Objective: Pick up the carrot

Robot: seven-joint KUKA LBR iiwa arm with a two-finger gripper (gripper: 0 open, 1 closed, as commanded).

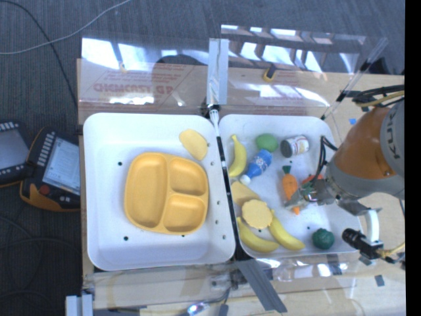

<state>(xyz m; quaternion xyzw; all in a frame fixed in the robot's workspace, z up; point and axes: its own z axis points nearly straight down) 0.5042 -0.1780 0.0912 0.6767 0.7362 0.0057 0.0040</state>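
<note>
Two white bins share the bench, the carrot lying in the right bin (beside the gripper, grip state unreadable), so straddle its middle squarely.

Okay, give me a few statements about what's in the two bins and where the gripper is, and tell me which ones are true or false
1. The carrot lies in the right bin. True.
2. The yellow divided plate sits in the right bin. False: it sits in the left bin.
3. The gripper is over the right bin, close beside the carrot. True.
4. The blue bottle lies in the left bin. False: it lies in the right bin, next to a banana.
5. The carrot has been lifted clear of the bin. False: it lies on the bin floor.
6. A dark green round item sits near the front right corner of the right bin. True.
</note>
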